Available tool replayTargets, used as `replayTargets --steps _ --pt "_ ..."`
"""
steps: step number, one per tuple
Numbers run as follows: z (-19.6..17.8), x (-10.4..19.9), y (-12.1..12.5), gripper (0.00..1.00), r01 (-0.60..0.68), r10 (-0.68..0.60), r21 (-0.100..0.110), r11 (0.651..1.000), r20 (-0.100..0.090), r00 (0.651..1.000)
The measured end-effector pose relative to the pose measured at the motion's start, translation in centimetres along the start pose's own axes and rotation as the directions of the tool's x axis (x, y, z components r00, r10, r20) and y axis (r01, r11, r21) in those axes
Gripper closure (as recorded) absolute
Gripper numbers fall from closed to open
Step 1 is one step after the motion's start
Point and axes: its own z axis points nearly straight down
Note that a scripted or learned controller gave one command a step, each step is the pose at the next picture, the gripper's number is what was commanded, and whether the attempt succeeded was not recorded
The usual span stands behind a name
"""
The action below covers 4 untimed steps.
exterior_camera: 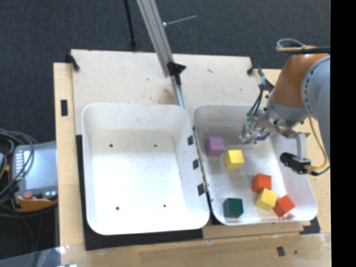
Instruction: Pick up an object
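The desk [111, 77] carries two shallow white bins side by side. The left bin [92, 149] takes up the desk's left and middle; the right bin [222, 115] sits against it toward the desk's right edge and holds all the blocks. The grey arm [297, 88] with its orange band leans in over the right bin's far right corner, and the gripper [253, 132] hangs low above the bin floor near the far wall (whether the jaws stand open or closed cannot be told here, and nothing shows between them).

Of the blocks, the purple block [214, 145] and a yellow block [234, 159] lie nearest the gripper, toward the bin's middle. A green block [233, 207] rests by the near edge. An orange block [261, 182], a second yellow block [266, 198] and another orange block [284, 205] cluster close together in the near right corner.

The step in hand looks like the approach, with no block yet taken. The next move likely calls for centring over one block, probably the yellow or purple one, then descending squarely.
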Motion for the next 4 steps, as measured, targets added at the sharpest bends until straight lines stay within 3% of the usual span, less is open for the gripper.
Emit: replayTargets --steps 3,4 --pt "-14.9 -0.4 1.3 1.0 0.01 -0.01 -0.003 1.0 -0.001 1.0" --pt "-16.8 -0.5 1.4 1.0 0.011 -0.011 -0.001 1.0 -0.002 1.0"
